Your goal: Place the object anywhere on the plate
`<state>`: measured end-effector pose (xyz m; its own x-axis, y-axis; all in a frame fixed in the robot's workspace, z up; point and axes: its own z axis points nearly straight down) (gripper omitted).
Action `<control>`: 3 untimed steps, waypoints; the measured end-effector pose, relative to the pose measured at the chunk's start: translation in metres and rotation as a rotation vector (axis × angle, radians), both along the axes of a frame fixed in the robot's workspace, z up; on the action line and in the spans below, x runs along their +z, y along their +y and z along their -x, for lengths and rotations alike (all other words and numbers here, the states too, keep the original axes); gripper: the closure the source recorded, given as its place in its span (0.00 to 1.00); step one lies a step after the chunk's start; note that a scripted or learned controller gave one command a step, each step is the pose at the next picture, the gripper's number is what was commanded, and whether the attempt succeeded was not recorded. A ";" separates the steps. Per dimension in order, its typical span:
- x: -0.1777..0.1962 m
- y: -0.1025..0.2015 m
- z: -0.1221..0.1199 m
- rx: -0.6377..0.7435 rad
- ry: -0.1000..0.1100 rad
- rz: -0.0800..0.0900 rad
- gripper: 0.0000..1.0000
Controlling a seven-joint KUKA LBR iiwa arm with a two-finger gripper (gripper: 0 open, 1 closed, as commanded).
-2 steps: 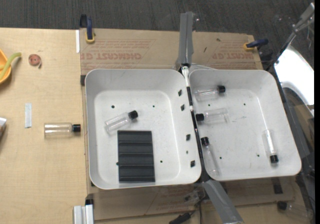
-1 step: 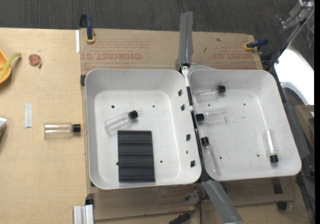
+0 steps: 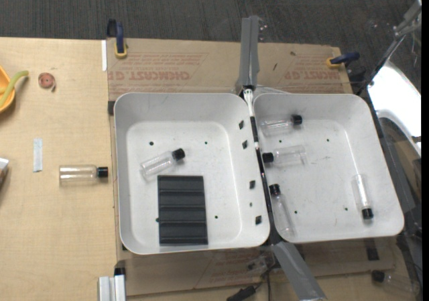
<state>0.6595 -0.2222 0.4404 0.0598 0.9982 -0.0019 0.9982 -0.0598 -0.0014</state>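
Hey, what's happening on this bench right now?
Nothing is being handled at the moment. One clear plastic vial with a black cap lies in the left white bin just above a dark ribbed rectangular plate, not on it. Four more similar vials lie in the right white bin, and another on the wooden bench.

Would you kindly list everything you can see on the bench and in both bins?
Bins: two, white, side by side on cardboard.
Ridged plate: one, black, left bin, near front.
Vial: one, clear with black cap, left bin, just above the plate.
Vials: four, clear with black caps, right bin.
Vial: one, clear with black cap, on the bench left of the bins.
Clamps: two, blue and yellow, cardboard's far corners.
Disc: one, reddish, bench far left.
Arm: white part, right edge.
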 end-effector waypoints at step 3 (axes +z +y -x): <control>-0.019 0.045 0.000 -0.133 0.002 -0.001 0.00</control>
<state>0.6595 -0.1771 0.4216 0.1912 0.9816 -0.0010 0.9815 -0.1912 -0.0040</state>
